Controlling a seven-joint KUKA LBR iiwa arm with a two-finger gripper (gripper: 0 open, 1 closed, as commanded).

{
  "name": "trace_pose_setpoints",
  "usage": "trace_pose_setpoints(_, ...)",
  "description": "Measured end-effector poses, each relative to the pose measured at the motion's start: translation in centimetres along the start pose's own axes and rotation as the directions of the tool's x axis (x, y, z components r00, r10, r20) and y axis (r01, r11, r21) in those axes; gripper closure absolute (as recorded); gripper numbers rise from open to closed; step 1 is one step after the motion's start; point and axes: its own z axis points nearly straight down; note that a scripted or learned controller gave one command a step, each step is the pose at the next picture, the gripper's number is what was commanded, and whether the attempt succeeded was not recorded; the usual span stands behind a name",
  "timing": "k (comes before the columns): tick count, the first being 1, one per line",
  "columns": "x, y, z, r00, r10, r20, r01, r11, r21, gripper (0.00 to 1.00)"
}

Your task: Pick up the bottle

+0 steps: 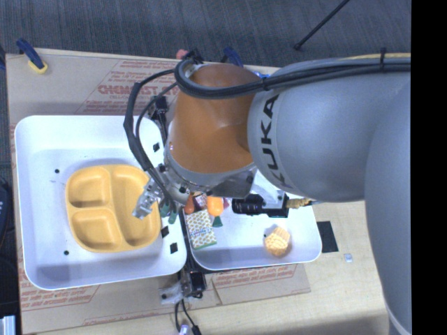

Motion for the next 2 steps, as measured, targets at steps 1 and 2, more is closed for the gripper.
trace_pose_setpoints(1,2.8,4.8,-0.7,0.945,-0.328,0.003,0.328,0.945,0.000,1.00)
trace_pose_setpoints(2,0.3,0.6,-1.0,0.818,-0.576,0.000,0.576,0.818,0.001,1.00)
